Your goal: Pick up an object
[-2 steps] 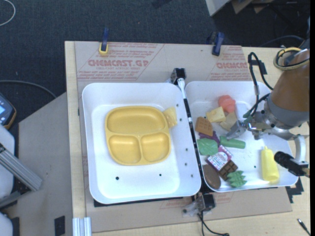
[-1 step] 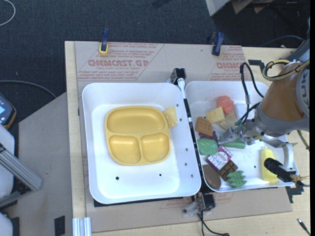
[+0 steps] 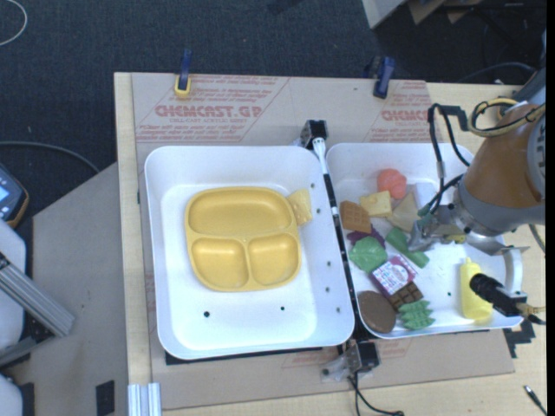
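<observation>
The right bin [image 3: 451,159] holds several toy foods. Among them are an orange ball [image 3: 391,181], a yellow wedge [image 3: 376,203], a brown biscuit [image 3: 355,216], a green lettuce piece [image 3: 368,254], a pink packet [image 3: 393,276], a chocolate bar [image 3: 406,295], a brown disc [image 3: 376,311], a green leafy piece [image 3: 417,315] and a yellow bottle [image 3: 473,290]. My gripper [image 3: 426,230] is low in the middle of this bin, right at a green stick [image 3: 404,244]. The arm's body hides what lies under it.
The left bin [image 3: 165,232] holds a yellow three-part plate [image 3: 241,237] and a pale yellow slice [image 3: 300,206] at the plate's right rim. A black divider clamp [image 3: 314,132] sits between the bins. Cables loop over the arm at the right.
</observation>
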